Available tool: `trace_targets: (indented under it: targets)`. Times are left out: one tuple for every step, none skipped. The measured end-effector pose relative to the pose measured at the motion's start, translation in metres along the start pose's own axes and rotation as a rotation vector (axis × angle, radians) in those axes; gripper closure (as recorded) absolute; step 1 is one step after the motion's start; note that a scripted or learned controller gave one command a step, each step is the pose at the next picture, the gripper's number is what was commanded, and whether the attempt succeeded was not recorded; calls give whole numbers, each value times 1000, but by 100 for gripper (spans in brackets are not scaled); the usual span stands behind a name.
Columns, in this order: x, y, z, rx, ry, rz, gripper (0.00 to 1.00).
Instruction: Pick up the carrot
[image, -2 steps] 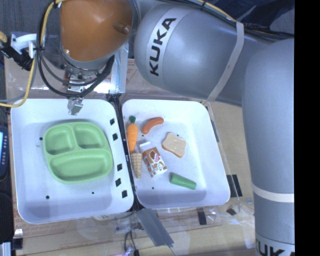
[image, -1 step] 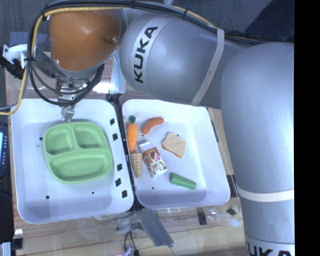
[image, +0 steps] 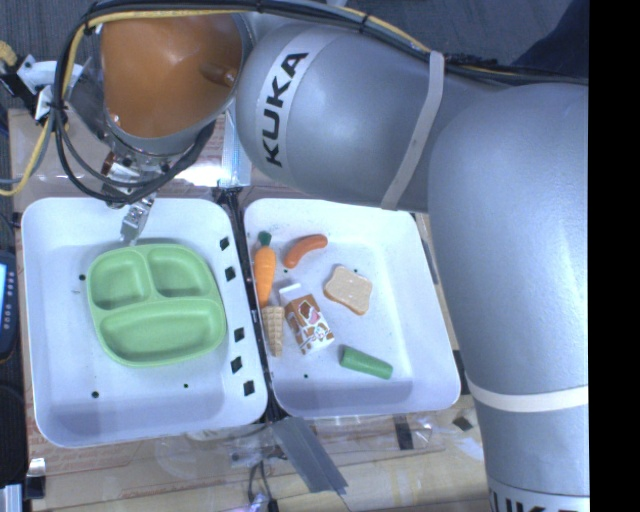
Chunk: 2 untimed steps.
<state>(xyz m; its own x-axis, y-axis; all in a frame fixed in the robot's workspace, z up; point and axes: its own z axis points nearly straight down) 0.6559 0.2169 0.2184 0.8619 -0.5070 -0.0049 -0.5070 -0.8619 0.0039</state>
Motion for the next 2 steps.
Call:
trace_targets:
  targets:
    - [-15, 5, -35, 7, 5, -336, 100]
    - [0, 0, 1, 0, 0, -125, 100]
